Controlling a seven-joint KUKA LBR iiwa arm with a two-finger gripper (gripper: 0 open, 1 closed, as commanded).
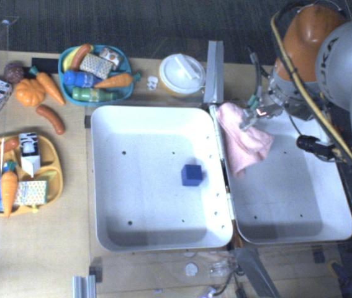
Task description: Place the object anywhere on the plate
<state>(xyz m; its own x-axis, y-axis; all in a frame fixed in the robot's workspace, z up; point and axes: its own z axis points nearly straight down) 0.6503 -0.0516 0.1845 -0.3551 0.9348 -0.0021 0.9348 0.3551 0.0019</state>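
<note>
Gripper (254,113) over right bin's (300,222) far corner, fingers clamped on pink cloth (245,143), lifted. No plate identifiable; placement pending.

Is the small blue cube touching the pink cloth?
Apart. In the camera view the small blue cube sits alone on the left white bin's floor, while the pink cloth lies over the bins' shared edge.

A pink cloth (245,143) hangs crumpled at the upper left of the right bin (300,225), its upper part bunched and its lower folds drooping toward the bin floor beside the left wall. A small blue cube (192,174) sits flat in the left bin (138,228), right of centre.
</note>
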